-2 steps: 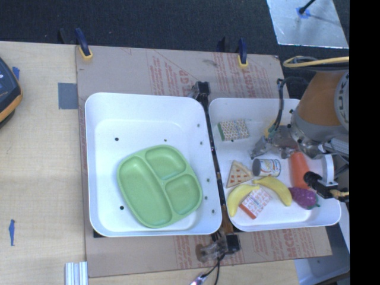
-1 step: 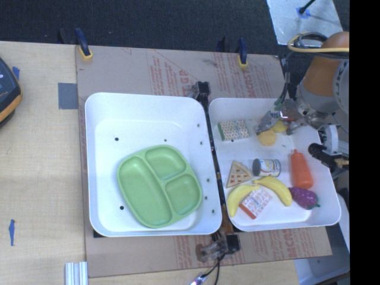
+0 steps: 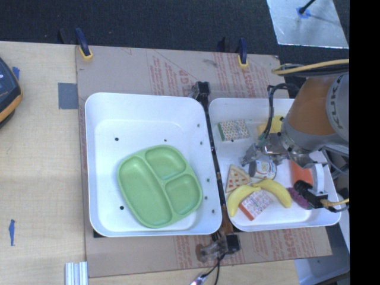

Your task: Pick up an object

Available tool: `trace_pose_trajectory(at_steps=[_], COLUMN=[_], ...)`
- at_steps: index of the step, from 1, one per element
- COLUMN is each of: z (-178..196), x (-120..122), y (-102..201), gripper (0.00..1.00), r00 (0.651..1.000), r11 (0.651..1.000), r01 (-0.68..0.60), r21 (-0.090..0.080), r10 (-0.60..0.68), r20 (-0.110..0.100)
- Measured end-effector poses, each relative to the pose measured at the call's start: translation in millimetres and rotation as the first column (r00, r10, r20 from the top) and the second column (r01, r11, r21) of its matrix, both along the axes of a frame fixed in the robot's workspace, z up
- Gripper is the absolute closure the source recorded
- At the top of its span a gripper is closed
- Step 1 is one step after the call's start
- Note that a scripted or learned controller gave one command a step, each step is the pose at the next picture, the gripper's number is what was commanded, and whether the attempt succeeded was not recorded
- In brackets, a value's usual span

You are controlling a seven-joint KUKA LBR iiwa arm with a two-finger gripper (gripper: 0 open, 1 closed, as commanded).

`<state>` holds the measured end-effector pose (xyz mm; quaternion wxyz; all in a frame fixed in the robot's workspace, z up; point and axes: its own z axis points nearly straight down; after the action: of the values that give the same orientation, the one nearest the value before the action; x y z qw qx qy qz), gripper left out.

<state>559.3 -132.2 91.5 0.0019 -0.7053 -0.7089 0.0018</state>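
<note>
We are seeing the gripper (image 3: 259,157) hanging low in the right bin (image 3: 237,221), finger gap unreadable, just above a banana (image 3: 277,188), green tray (image 3: 159,186) lying in the left bin (image 3: 142,107).

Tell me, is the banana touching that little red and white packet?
Touching. In the camera view the packet lies tucked under the banana's arch, overlapping its inner edge.

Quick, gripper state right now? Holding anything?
Gripper: low in the right bin, just above the banana; open or closed cannot be told, and nothing is seen held.
</note>
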Motion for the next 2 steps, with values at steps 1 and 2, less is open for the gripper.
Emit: trace_pose_trajectory(at_steps=[1, 2], z=[10, 68], x=[0, 40], y=[-1, -55], gripper=[1.0, 1.0], r00=[1.0, 1.0], r11=[1.0, 1.0], r01=[-0.002, 0.003], r21=[-0.002, -0.001], r10=[0.002, -0.003], r20=[-0.001, 0.004])
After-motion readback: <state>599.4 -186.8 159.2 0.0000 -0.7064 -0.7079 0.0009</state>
